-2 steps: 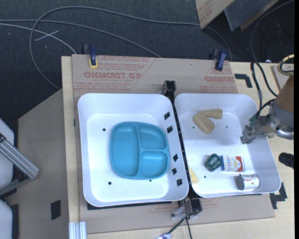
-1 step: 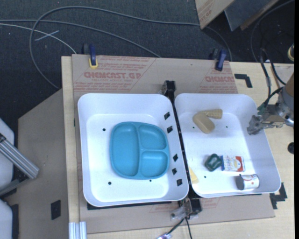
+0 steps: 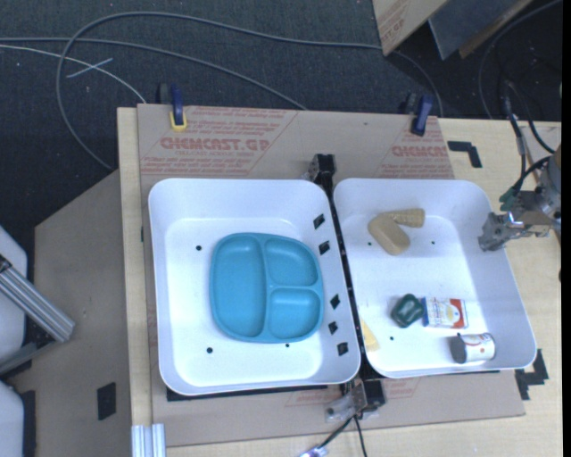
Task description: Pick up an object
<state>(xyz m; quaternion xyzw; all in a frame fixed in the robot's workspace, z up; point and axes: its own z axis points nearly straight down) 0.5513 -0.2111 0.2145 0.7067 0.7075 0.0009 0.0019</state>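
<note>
**Arm waiting at the edge of the right bin**

Two white bins are sitting side by side on a light wooden bench (image 3: 134, 268). A brown board (image 3: 268, 143) with red letters is lying under them, and two blue and yellow clamps (image 3: 177, 105) are pinching it at the far edge.

The left bin (image 3: 169, 223) is holding a blue plate (image 3: 265, 287) with three sections. The plate is lying flat in the middle.

The right bin (image 3: 500, 303) is holding four small things. A tan block (image 3: 393, 229) is lying near the far side. A green thing (image 3: 407, 311) is lying closer to the front, just beside a red and white packet (image 3: 445, 312). A little can (image 3: 473, 347) is lying on its side near the front corner.

The gripper (image 3: 505, 228) is hanging at the right rim of the right bin, well apart from all four things. It is too small and blurry to tell how its jaws are standing. Nothing is showing between them.

Dark carpet (image 3: 71, 116) is covering the floor around the bench. Grey cables (image 3: 80, 62) are curling over it. A cardboard box (image 3: 401, 22) is sitting at the top. A metal bar (image 3: 31, 299) is poking in at the left.
</note>
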